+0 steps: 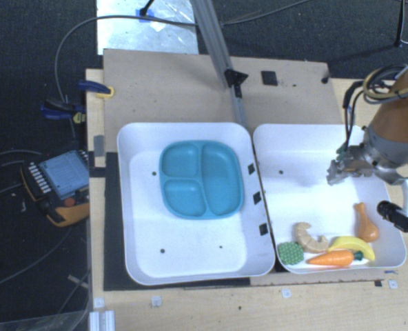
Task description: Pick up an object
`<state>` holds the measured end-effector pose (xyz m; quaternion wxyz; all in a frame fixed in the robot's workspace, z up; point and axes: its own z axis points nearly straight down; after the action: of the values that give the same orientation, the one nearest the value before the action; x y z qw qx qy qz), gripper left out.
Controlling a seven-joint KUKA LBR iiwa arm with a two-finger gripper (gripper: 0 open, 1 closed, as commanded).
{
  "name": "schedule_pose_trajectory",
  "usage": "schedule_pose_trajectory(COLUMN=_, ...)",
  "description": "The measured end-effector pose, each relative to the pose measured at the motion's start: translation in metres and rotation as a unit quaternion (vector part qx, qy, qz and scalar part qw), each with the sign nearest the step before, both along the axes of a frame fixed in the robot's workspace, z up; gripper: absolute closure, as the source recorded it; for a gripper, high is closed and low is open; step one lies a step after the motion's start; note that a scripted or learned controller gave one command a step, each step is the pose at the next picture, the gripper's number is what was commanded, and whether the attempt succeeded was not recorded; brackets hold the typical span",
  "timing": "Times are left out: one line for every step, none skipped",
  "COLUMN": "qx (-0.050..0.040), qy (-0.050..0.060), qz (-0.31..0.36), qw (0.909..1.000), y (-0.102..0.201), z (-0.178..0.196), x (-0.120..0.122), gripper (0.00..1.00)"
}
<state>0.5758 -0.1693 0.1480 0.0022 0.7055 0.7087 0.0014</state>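
Banana (pixel 353 245), carrot (pixel 331 258), drumstick (pixel 366 223) clustered right bin's (pixel 287 150) near corner.

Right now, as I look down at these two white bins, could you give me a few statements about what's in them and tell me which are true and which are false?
1. The blue divided plate lies in the left bin. True.
2. The toy foods are piled on the blue plate. False: the banana, carrot and the rest lie in the right bin, along its near edge.
3. The gripper hangs over the right bin. True.
4. The gripper holds the banana. False: the banana lies on the bin floor, apart from the gripper.
5. The carrot lies just in front of the banana. True.
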Motion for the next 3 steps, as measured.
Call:
schedule_pose_trajectory(qx=-0.0003, qy=-0.001, qz=0.000, qw=1.0000, y=-0.001, z=0.044, x=0.000, gripper=1.00)
schedule_pose_trajectory(qx=-0.0009, qy=-0.002, qz=0.000, qw=1.0000, y=-0.012, z=0.102, x=0.002, gripper=1.00)
schedule_pose_trajectory(qx=0.0011, qy=0.002, qz=0.003, qw=1.0000, y=0.042, z=0.089, x=0.005, gripper=1.00)
